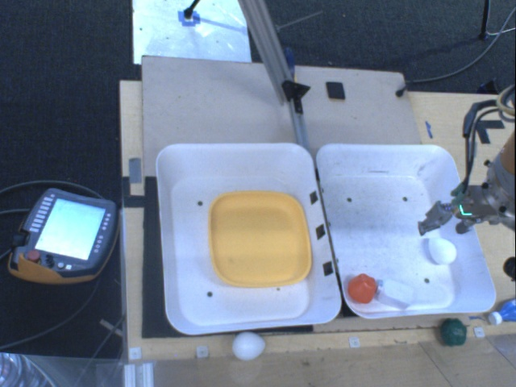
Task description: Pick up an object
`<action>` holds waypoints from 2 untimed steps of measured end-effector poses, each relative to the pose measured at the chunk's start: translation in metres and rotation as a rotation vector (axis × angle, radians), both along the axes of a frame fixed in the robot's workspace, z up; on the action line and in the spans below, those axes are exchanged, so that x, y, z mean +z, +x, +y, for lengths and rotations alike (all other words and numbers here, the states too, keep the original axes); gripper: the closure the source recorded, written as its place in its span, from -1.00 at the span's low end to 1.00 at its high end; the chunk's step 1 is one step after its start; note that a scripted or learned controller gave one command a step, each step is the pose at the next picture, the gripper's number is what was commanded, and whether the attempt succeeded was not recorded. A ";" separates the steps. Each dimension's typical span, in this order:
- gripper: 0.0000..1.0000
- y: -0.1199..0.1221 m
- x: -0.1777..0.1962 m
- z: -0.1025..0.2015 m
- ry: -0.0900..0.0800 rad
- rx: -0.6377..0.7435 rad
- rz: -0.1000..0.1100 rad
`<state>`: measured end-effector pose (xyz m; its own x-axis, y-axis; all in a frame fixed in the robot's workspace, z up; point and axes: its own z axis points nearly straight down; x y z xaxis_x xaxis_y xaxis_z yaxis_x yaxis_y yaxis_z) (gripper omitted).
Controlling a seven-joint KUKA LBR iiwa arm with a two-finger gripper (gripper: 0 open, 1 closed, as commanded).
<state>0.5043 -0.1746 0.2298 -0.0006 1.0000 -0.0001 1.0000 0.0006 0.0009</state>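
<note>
Hand: dark grey metal, reaching in from the right edge over the right-hand shallow white plastic bin. A small green light shows on its body. Fingers point left and down; too small and blurred to resolve, so cannot tell whether the hand is open or closed. Nothing visible between the fingers.

Just below the hand, near but seemingly apart: a smooth white egg-shaped object, lying on the bin floor towards the right wall. No other object lies between it and the hand.

Further down-left in the same bin, front corner: a round orange-red ball-like object, touching or just beside a pale translucent piece whose shape is hard to make out against the white floor.

Arm largely cut off by the right frame edge; black cables loop above the wrist.

Left-hand white bin: holds a yellow square plastic plate with rounded corners, flat, roughly centred. The bins stand side by side, touching along the middle, with small dark clips on the seam.

On the tabletop, in front of the bins: a second white egg-shaped object below the left bin; a dark green ball below the right bin's corner; a blue-and-white item, cut off at the right edge.

Behind: a slanting grey metal pole. Left, on dark carpet: a grey-and-orange handheld control pendant with a lit screen.
</note>
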 end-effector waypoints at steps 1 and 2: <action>-1.00 0.000 0.000 0.000 0.000 0.000 0.000; -1.00 -0.001 -0.043 -0.005 0.001 -0.001 0.003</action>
